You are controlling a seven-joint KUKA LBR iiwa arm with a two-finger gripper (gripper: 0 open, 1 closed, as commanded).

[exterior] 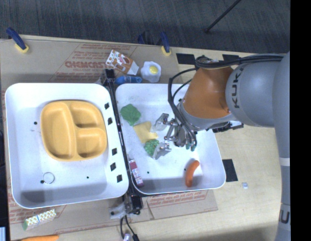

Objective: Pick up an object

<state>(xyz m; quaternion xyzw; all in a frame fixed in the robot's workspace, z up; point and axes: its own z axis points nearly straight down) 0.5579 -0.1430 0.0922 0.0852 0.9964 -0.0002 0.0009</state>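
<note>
Left bin (14,134): yellow divided tray (73,129) near its middle, a faint clear ring by the near-left corner, too dim to name. Right bin (210,177): green leafy piece (130,113) toward the far-left corner, yellow wedge (144,131) and green lump (151,146) near the middle, orange carrot (191,172) at the near-right corner. Gripper (164,137) low beside the green lump, wrist blocking the view, so spread of jaws impossible to tell, nothing visibly held.

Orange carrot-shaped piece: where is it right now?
The orange carrot-shaped piece lies in the right bin, near its front right corner, below the gripper.
</note>
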